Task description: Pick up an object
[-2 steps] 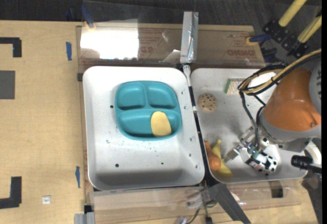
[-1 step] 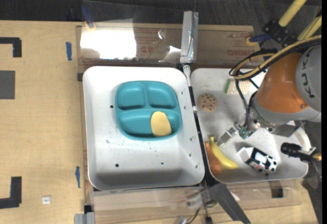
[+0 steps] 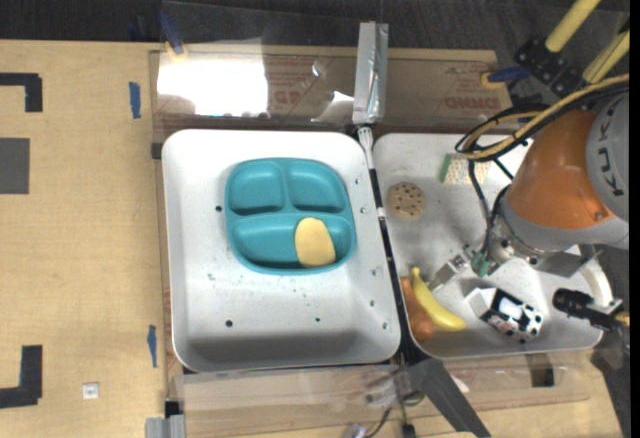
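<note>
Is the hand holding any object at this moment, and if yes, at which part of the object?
It cannot be told. The hand is low in the right bin, close to the banana, but no object is seen in it.

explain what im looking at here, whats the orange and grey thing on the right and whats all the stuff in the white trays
The grey and orange thing is a robot arm, reaching in from the right. Its job is to pick up an object. One camera looks down on the bench at a slant. The two white trays are shallow bins. The left bin holds a teal divided plate with a yellow oval piece in its lower compartment. The right bin holds a round cookie, a banana with something orange beside it, and a small black and white object. The gripper sits low over this bin; whether it holds anything can't be made out.
</note>
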Available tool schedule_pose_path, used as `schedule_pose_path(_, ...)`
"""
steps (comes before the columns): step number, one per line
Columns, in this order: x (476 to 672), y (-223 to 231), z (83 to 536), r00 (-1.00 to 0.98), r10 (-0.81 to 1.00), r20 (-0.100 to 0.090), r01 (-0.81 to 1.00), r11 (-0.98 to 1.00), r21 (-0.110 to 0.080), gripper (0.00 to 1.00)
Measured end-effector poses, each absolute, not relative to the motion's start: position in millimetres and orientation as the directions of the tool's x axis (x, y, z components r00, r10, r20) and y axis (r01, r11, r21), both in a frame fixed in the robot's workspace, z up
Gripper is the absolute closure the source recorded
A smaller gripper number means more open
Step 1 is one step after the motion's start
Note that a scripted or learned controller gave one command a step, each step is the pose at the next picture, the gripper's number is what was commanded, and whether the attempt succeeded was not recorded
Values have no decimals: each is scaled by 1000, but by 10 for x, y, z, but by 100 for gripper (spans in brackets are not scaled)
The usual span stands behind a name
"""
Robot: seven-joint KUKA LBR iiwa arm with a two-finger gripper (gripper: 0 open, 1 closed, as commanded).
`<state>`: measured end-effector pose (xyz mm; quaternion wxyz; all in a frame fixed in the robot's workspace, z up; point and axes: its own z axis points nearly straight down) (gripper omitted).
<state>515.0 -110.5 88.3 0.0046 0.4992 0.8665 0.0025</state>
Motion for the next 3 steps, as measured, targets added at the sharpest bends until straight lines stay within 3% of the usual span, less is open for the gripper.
schedule_pose_path(1, 5170, -1105, 1000, -502, 865, -10, 865, 502, 14, 100)
schedule_pose_path(2, 4938, -536, 1864, -658, 753, -4, 753, 658, 6, 100)
schedule_pose_path(3, 5459, -217, 2166, -476, 879, -2, 879, 476, 5, 100)
